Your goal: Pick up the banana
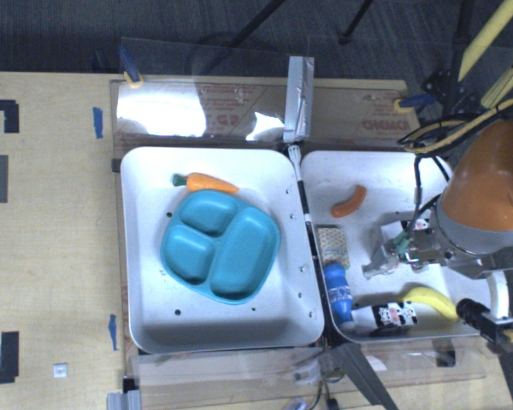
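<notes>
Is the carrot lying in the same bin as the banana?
No, the carrot lies in the left bin; the banana is in the right bin.

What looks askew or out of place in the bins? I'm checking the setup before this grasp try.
Nothing spilled or damaged. The carrot lies wedged against the blue divided plate; the banana sits beside the gripper, ungrasped.

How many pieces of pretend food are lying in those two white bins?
3. A carrot lies in the left bin by the blue plate; a sausage and a banana lie in the right bin. The arm may hide more.
</notes>
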You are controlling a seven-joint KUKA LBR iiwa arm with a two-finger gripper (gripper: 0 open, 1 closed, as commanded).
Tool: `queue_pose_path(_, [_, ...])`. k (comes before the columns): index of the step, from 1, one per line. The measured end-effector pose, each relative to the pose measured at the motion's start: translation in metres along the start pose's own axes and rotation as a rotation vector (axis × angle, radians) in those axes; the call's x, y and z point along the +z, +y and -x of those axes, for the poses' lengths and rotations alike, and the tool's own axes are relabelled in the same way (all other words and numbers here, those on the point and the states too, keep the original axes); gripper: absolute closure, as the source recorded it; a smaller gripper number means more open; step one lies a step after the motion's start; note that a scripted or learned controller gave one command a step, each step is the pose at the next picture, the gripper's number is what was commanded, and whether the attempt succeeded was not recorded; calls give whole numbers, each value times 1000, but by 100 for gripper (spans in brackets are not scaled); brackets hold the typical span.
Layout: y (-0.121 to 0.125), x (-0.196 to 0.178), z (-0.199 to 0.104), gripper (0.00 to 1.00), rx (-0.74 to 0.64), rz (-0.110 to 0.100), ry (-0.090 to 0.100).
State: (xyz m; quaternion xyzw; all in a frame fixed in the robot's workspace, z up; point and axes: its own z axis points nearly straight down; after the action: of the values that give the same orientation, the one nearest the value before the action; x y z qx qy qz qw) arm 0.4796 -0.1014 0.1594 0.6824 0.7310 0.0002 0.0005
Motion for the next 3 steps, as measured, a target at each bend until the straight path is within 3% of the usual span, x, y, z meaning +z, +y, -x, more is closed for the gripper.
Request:
queue_pose_path(1, [70, -34, -9, 0, -159, 1, 0])
queue_pose_path(2, [52, 41, -4, 0, 6, 0, 0])
queue_pose_path(3, [0, 38, 44, 0, 130, -4, 2])
